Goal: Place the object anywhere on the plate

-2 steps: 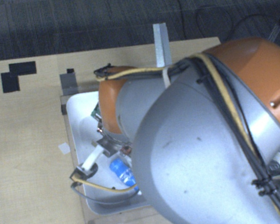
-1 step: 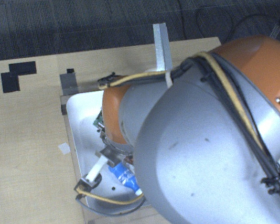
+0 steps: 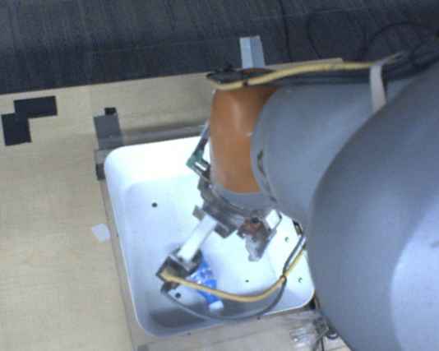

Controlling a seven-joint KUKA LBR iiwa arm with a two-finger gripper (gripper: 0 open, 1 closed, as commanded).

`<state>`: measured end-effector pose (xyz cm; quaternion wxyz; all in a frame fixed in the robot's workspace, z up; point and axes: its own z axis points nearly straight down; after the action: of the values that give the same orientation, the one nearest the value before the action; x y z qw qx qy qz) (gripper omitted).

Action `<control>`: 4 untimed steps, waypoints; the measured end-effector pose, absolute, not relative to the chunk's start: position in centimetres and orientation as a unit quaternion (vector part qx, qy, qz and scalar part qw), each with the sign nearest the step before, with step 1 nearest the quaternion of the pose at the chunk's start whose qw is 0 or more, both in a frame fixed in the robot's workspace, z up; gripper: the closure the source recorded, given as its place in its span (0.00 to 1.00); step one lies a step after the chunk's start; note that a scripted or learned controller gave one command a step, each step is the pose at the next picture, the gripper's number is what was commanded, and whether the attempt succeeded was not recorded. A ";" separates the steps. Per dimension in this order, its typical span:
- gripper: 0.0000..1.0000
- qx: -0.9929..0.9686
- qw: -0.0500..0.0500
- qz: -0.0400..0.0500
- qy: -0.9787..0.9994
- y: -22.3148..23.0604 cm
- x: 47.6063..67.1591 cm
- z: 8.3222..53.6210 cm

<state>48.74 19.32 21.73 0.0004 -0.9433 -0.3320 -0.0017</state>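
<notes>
The grey arm (image 3: pixel 392 208) is the largest thing here and it covers nearly all the right half of the view, with its orange band (image 3: pixel 236 147) above the middle. Under it lies the pale wooden surface (image 3: pixel 51 265), and on this surface stands a shallow white bin (image 3: pixel 147 191). The tool (image 3: pixel 250 236) hangs low over the bin, near its right part; whether it is wide or narrow I cannot tell, because the wrist hides it from above. The smallest thing is a small blue object (image 3: pixel 205 279) (I judge it is the one the task means), which lies on the bin floor near the front wall, to the left of the tool and apart from it.

I think the risk is a miss. The tool is not above the blue object, so if it closes where it is, it takes only air. The blue object is also close to the front wall, and a descent there can hit the wall or push the object away. Where the plate lies is hidden for me.
</notes>
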 end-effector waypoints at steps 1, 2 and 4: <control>0.00 -0.959 0.000 0.000 -0.285 8.2 55.4 18.6; 1.00 -0.957 0.000 -0.002 -0.289 8.3 55.5 19.7; 1.00 -0.991 0.002 -0.001 -0.131 22.2 59.7 19.9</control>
<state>59.69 22.25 19.91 0.0016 -0.9914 -0.1310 -0.0015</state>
